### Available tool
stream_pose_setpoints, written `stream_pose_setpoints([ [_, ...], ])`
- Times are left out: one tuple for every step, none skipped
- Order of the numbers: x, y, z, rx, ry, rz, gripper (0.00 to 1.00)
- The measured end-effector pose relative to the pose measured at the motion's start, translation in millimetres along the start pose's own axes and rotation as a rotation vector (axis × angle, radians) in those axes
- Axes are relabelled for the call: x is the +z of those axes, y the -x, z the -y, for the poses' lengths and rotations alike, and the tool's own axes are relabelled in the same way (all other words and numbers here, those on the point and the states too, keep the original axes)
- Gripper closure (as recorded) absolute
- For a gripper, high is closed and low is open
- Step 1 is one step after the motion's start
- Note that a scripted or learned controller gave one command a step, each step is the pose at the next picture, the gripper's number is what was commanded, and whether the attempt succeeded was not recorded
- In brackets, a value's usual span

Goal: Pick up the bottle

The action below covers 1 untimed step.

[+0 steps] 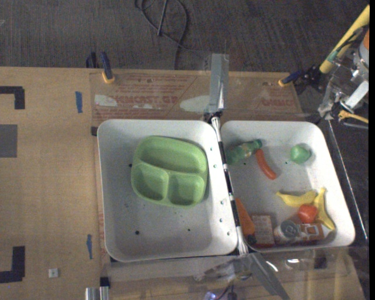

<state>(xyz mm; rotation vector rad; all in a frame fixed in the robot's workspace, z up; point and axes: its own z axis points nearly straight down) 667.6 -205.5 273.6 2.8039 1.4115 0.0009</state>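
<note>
The small green plastic bottle [242, 152] is seen lying lengthwise against the right bin's [335, 176] far-left corner, cap pointing right; the claw's [345, 94] state cannot be told.

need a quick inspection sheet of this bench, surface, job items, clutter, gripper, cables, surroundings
surface: wooden bench with a left bin and a right bin, side by side
job's things: green bottle lying at the right bin's top left corner
clutter: green divided plate in the left bin; carrot, green ball, banana, jar in the right bin
grippers: gripper off the right bin's top right, apart from the bottle
cables: black cable on the floor
surroundings: blue tape, clamp
</note>
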Motion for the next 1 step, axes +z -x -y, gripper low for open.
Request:
stream_pose_setpoints([
  [0.5,-0.2,0.2,0.0,-0.002,0.0,0.0],
])
